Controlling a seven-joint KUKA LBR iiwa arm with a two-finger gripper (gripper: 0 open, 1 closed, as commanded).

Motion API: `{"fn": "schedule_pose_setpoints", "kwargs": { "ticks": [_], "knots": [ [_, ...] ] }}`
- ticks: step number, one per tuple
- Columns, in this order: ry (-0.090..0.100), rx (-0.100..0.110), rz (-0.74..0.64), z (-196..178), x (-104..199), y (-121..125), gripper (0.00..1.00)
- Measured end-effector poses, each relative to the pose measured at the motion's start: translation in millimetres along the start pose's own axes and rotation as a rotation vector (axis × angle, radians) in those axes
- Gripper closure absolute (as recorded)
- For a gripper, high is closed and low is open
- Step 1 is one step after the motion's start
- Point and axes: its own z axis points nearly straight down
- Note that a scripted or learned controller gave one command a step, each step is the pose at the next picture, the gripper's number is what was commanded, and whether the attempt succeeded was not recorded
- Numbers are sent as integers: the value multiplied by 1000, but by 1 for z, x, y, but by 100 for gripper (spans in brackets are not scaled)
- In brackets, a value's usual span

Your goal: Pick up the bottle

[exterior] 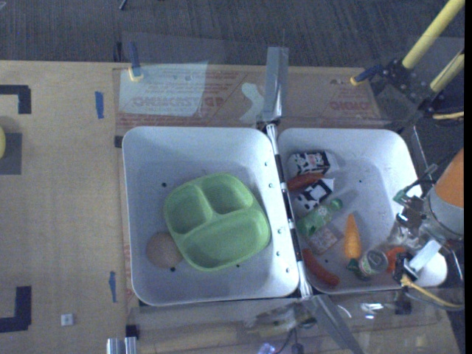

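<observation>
The wooden counter (59,220) holds two white bins side by side. The left bin (147,153) holds a big green tray (215,221) with three parts. A round tan ball (163,250) sits just beside the tray, at its lower left corner.

The right bin (383,161) holds many small things. The grey arm (446,209) with its orange band reaches in from the right. A black and white milk box (310,164) lies near the top, with a red sausage (304,181) beside it. The green bottle (321,216) lies on its side in the middle of the right bin, left of an orange carrot (352,236). A second red sausage (321,268) lies below the bottle.

The pincer (408,245) hangs over the right edge of this bin, well apart from the bottle, with the carrot between them. I cannot tell how the pincer is set.
</observation>
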Motion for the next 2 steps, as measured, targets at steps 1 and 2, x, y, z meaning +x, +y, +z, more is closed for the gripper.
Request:
{"fn": "schedule_pose_setpoints", "kwargs": {
  "ticks": [1, 2],
  "knots": [
    [0, 0, 2, -9, 0, 0, 100],
    [0, -4, 311, 0, 26, -20, 100]
  ]
}}
